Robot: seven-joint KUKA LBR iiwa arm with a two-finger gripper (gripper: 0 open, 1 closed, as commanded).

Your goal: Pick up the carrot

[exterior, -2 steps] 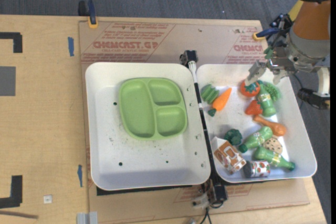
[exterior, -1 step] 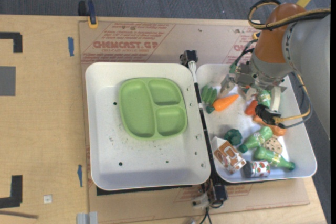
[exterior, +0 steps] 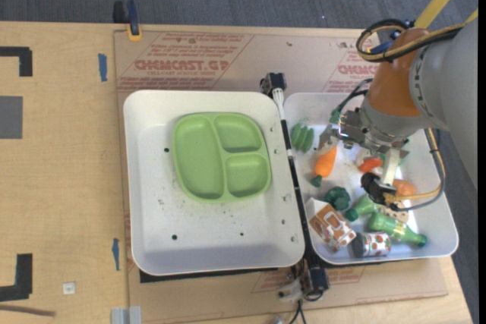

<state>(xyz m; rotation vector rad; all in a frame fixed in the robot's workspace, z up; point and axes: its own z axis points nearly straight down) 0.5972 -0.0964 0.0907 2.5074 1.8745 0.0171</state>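
Gripper is low in the right bin, and the carrot hangs from or lies just below its fingertips. I cannot tell whether the fingers are clamped on it or merely touching its top end; the wrist hides the contact.

Risks as I judge them:
- If the hold is only on the carrot's upper tip, it may pivot and slip out on the lift.
- The green pod lies just beside the fingers on the divider side and could be nudged or caught.
- Clutter below the fingers (teal piece, carton) would catch a dropped carrot and make a retry harder.

Carrot orientation: long axis runs nearly up-down in the view, slightly slanted, upper end at the fingertips, lower end pointing toward the teal piece. Which end is the tapered one I cannot make out.
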